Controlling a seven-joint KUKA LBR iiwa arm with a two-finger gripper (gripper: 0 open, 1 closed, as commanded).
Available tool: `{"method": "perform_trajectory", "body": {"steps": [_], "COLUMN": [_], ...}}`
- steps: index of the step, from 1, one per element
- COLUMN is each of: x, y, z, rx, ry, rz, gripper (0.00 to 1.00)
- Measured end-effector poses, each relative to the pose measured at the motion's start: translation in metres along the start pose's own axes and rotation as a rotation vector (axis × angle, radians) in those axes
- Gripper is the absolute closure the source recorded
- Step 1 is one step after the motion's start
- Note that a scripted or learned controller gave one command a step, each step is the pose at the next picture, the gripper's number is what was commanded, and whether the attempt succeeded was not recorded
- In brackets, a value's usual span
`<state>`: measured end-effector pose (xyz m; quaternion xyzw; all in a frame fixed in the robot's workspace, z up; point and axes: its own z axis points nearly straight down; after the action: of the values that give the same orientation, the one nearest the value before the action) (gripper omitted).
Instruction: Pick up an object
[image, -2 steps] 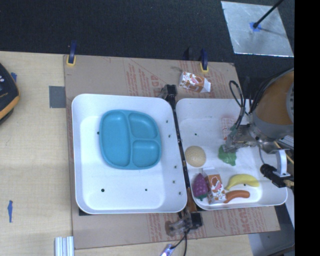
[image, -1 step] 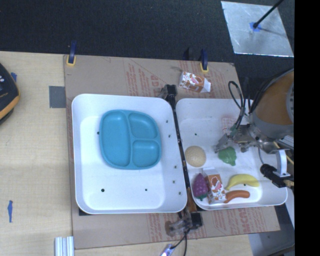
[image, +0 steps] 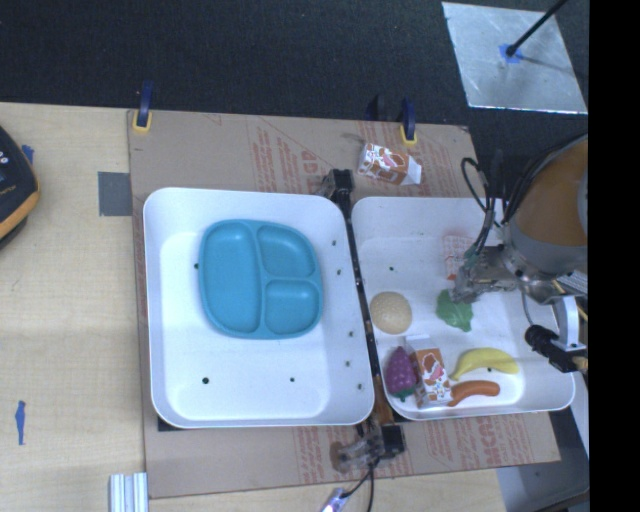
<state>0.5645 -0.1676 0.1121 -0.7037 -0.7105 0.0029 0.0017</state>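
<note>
My gripper hangs low over the right bin, right at the top of a green leafy toy. The grey arm with its orange band comes in from the right edge. In the same bin lie a tan round bun, a purple grape bunch, a small orange-and-white carton, a yellow banana and a red sausage. The left bin holds a blue divided plate.
A small snack packet lies on the cardboard behind the right bin. Clamps hold the cardboard at the back edge. A black-and-orange device sits at the far left of the bench.
</note>
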Motion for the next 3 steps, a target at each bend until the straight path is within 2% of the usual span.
{"method": "perform_trajectory", "body": {"steps": [1,2,3], "x": [0.0,0.004,0.003], "y": [0.0,0.011,0.011], "z": [0.0,0.02,0.01], "rx": [0.0,-0.002,-0.001], "ry": [0.0,0.001,0.001], "rz": [-0.001,0.004,0.002], "gripper": [0.0,0.0,1.0]}}
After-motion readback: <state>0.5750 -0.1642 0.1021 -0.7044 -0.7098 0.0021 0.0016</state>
